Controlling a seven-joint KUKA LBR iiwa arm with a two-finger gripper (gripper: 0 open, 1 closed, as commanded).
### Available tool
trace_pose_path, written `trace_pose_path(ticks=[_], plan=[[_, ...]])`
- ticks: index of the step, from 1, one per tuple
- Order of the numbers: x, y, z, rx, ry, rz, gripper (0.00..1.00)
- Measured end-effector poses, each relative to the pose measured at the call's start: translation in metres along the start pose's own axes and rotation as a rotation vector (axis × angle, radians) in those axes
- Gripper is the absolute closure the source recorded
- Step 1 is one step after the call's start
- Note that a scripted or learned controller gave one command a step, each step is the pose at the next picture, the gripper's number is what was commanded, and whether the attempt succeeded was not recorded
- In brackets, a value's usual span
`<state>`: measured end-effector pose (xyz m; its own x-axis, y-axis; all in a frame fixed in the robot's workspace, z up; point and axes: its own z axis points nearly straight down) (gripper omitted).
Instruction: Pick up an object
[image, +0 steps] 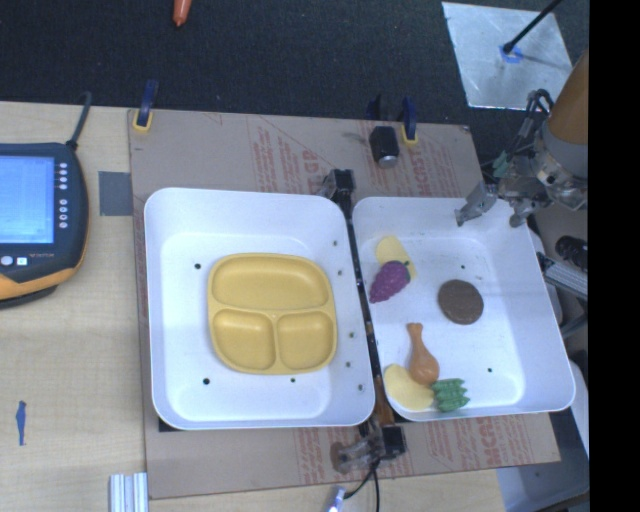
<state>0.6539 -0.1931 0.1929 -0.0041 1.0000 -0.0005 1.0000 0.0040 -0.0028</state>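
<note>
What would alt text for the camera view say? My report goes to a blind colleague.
Two white bins sit side by side: the left bin holds a yellow divided plate, the right bin toy foods, including purple grapes, a brown patty and a drumstick. The gripper hovers at the right bin's far edge, holding nothing.

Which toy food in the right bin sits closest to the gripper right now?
The brown round patty, alone mid-bin, lies nearest the gripper; the purple grapes and drumstick sit farther left.
</note>
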Motion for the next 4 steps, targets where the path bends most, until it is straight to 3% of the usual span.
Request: trace_pose_path(ticks=[1,2,3,4], plan=[[-0.001,-0.05,0.102,0.002,0.0,-0.001,0.0],[0.036,-0.099,0.102,0.001,0.0,0.0,0.0],[0.035,-0.099,0.091,0.002,-0.001,-0.003,1.0],[0.071,-0.071,0.049,-0.001,0.001,-0.001,1.0]])
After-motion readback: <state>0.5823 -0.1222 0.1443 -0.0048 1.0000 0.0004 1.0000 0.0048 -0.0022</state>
